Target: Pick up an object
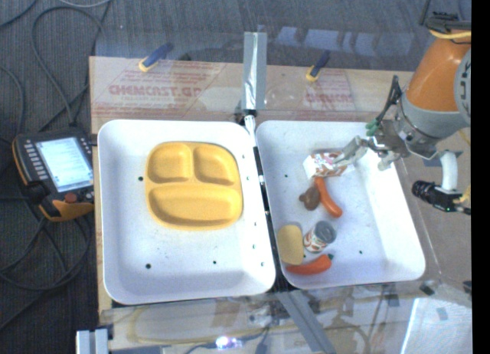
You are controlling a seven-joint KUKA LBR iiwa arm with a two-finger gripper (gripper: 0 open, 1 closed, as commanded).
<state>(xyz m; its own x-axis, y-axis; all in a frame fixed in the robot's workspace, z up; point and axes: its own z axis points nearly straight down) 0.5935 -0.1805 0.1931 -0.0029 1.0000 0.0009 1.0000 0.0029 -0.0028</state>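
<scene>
The right bin (383, 222) holds several small items. A white and pink packet (321, 164) lies near its far middle, with a brown lump (309, 198) and an orange sausage-shaped piece (330, 199) just below it. Toward the front left are a tan oval piece (289, 242), a small can with a grey lid (322, 236) and a red-orange carrot-like piece (309, 266). My gripper (354, 149) reaches in from the right over the far part of this bin, its tip right beside the packet's right end. I see nothing lifted.
The left bin (122, 253) holds a yellow three-compartment tray (194, 184). A metal post (254, 77) stands at the far end of the seam between the bins. A teach pendant (53, 167) lies off the bench at left. The arm's orange-banded wrist (440, 77) hangs over the bench's right edge.
</scene>
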